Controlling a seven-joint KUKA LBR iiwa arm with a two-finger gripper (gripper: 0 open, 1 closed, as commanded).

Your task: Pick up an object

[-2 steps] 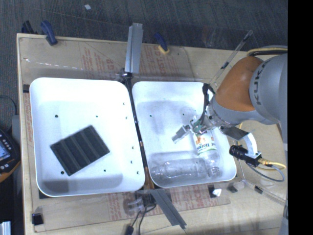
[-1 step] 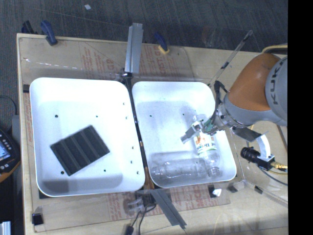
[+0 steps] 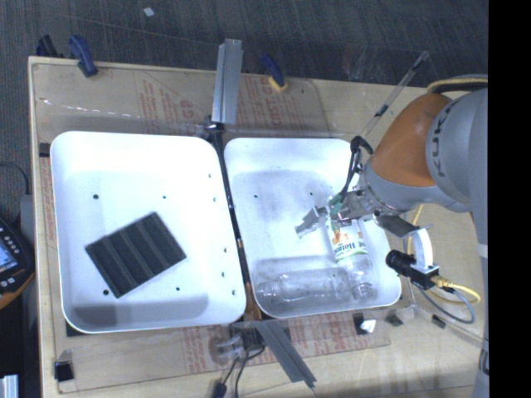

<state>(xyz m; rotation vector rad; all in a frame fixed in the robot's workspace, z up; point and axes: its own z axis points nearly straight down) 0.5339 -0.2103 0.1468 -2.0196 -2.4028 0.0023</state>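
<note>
My gripper is low inside the right bin, at its middle right, hanging from the grey and orange arm that comes in from the right. Directly beneath and in front of it lies a small bottle with a white and orange label; its green-capped top end touches the gripper. A larger clear plastic bottle lies on its side along the bin's front wall. A black ribbed slab lies flat in the left bin.
The arm's wrist covers the right bin's right rim. A black connector with cables hangs just outside that rim. A metal bar and blue clamps stand behind the bins.
</note>
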